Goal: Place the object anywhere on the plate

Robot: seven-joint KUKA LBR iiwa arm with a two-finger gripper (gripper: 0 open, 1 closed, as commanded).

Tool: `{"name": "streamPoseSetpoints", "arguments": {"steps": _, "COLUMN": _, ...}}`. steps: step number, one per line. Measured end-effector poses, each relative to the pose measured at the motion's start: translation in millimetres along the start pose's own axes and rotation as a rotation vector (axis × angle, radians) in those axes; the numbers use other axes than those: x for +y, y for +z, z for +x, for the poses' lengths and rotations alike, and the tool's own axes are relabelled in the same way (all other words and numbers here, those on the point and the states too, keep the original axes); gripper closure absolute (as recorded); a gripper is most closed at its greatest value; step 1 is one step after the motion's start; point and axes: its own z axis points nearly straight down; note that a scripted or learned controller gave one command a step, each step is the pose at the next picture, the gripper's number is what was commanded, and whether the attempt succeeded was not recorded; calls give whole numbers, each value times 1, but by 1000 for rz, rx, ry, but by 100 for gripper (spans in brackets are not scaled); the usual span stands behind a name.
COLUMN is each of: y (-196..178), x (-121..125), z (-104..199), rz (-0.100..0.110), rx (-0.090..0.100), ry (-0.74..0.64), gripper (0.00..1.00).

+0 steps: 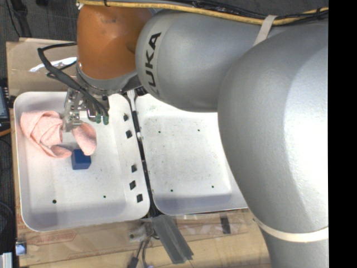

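The gripper [75, 116] hangs low over the pink cloth [47, 132] in the left bin [33, 216], apparently lined up for a grab (its grip I cannot tell), with the blue block [81, 160] just beside the cloth's edge.

Right bin's [189, 166] far and right rims behind the arm [251, 94], hand's [75, 119] tips perhaps buried in pink cloth [47, 133].
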Motion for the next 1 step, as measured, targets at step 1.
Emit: {"name": "streamPoseSetpoints", "arguments": {"steps": 1, "y": 0, "x": 0, "z": 0, "rz": 0, "rx": 0, "ry": 0, "gripper": 0}}
